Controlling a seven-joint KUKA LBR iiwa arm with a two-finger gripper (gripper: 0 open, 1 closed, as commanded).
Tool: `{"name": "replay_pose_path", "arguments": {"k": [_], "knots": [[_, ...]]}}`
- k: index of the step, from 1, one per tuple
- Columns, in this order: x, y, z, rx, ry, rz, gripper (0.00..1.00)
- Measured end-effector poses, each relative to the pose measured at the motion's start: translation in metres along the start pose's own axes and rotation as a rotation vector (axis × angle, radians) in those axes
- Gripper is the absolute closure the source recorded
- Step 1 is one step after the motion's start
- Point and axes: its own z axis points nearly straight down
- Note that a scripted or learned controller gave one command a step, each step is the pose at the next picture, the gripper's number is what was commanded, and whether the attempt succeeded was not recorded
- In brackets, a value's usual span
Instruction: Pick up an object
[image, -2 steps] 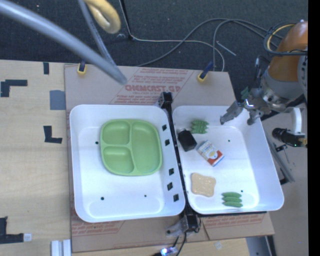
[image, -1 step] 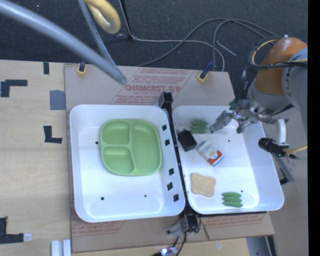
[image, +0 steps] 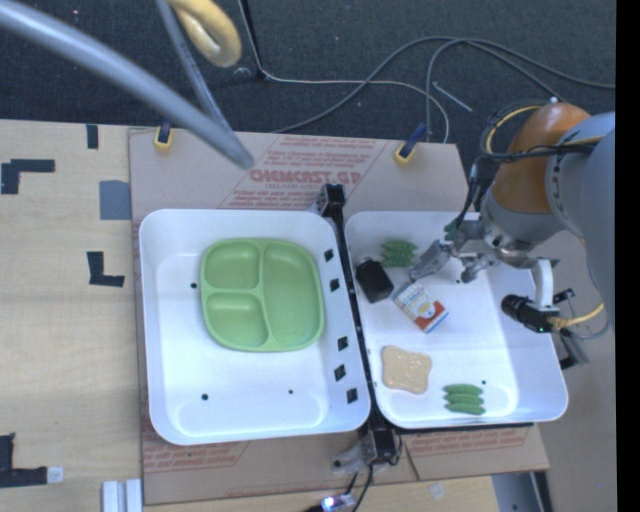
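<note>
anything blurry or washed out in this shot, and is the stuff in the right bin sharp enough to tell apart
In the camera view, a grey bar crossing the top left is soft and out of focus, as is the yellow blob beside it. The white bins are bright, with little shading. In the right bin the small carton, toast slice and green pods are distinct; the gripper looks slightly blurred.

The pale wood surface (image: 60, 330) carries a brown cardboard sheet (image: 300, 165) with red print, held by yellow clamps (image: 162, 137) at its far edge. On the sheet sit two shallow white bins side by side, the left bin (image: 165, 400) touching the right bin (image: 530, 395).
</note>
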Motion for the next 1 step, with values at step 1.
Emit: {"name": "replay_pose_path", "arguments": {"k": [1], "knots": [[0.0007, 0.0014, -0.0131, -0.005, 0.0, -0.002, 1.0]]}}
